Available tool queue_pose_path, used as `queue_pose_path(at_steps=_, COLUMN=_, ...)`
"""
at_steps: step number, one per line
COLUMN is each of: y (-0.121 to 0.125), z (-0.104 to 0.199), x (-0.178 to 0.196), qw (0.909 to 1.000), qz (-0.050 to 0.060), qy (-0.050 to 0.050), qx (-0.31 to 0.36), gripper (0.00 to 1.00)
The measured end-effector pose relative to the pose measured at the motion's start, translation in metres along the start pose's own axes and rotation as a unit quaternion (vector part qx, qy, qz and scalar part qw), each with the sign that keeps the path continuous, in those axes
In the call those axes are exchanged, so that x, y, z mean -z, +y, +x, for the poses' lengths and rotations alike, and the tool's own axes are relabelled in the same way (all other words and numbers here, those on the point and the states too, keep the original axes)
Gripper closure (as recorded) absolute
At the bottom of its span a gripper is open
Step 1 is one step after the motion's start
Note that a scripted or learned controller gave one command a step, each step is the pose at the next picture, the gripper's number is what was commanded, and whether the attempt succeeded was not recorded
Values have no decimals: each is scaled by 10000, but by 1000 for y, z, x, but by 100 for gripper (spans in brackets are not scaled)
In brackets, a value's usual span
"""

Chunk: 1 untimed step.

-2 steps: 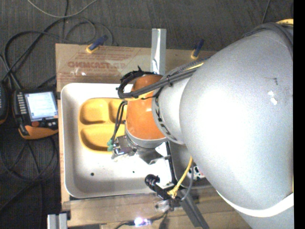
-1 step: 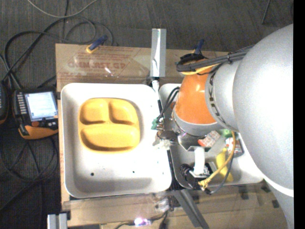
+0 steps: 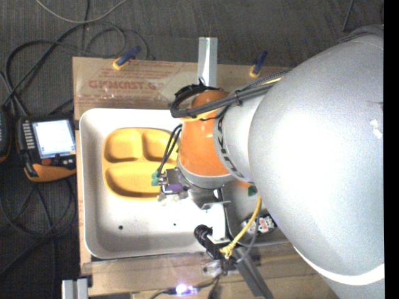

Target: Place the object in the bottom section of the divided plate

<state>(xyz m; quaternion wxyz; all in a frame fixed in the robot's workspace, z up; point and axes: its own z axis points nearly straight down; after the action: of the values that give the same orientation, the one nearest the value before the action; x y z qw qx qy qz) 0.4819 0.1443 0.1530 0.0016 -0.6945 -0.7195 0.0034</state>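
Observation:
A yellow divided plate (image 3: 128,157) lies in the left white bin (image 3: 100,229), with two small sections at the top and one long section (image 3: 128,180) at the bottom. The grey arm with its orange band (image 3: 198,143) reaches in from the right and covers the plate's right edge. The gripper (image 3: 169,187) hangs over the right end of the bottom section. Small green and purple parts (image 3: 156,179) show at the wrist there. From above, the arm hides what is under the gripper, so I cannot make out the object.
The arm's large body hides most of the right bin; a small dark and white item (image 3: 266,223) shows at its near edge. A cardboard sheet (image 3: 124,83) lies behind the bins with a blue clamp (image 3: 126,56). A control pendant (image 3: 50,143) sits on the floor at left among cables.

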Motion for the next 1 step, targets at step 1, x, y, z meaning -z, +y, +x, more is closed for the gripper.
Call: queue_pose_path(at_steps=1, y=2, z=5, x=28, qw=9972, qz=-17, qy=-5, qx=-746, gripper=100)
